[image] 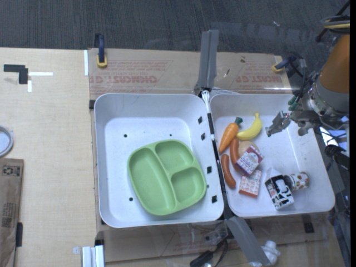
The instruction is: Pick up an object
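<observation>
The right bin (297, 152) holds a toy carrot (228, 135), a yellow banana (251, 128), two orange-red sausages (235, 149) (228, 171), a pink packet (249, 160), a red packet (250, 183), a black-and-white can (280, 191) and a small jar (300, 181). My gripper (290, 128) hangs over the upper right part of this bin, to the right of the banana and apart from it. Its fingers (276, 125) are spread open with nothing between them.
A green divided plate (167, 177) lies in the left bin (111, 149). Clamps (100, 52) (282, 65) sit at the bins' far edge. A grey post (208, 60) stands between the bins. A tape roll (3, 142) and a brown bag (8, 204) lie at the far left.
</observation>
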Controlling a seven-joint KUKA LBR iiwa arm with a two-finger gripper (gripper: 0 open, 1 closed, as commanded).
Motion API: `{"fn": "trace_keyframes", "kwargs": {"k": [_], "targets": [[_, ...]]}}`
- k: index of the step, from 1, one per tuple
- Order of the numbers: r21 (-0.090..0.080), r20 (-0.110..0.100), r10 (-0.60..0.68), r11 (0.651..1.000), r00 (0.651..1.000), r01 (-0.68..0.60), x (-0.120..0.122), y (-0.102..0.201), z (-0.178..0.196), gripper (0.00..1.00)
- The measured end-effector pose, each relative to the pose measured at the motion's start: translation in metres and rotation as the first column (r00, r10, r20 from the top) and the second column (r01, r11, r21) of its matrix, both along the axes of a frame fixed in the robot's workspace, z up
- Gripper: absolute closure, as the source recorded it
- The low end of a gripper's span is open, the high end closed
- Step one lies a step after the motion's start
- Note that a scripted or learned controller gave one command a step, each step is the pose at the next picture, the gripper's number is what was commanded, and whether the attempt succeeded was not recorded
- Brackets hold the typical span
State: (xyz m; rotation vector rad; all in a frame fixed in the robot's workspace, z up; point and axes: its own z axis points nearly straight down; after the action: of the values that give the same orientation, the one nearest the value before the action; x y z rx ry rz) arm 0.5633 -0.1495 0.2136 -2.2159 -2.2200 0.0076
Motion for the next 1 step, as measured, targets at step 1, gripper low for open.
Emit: {"fn": "trace_keyframes", "kwargs": {"k": [1], "targets": [[0.003, 0.0, 0.222, 0.975, 0.975, -0.222, -0.0721, 0.0234, -0.1008, 0.0]]}}
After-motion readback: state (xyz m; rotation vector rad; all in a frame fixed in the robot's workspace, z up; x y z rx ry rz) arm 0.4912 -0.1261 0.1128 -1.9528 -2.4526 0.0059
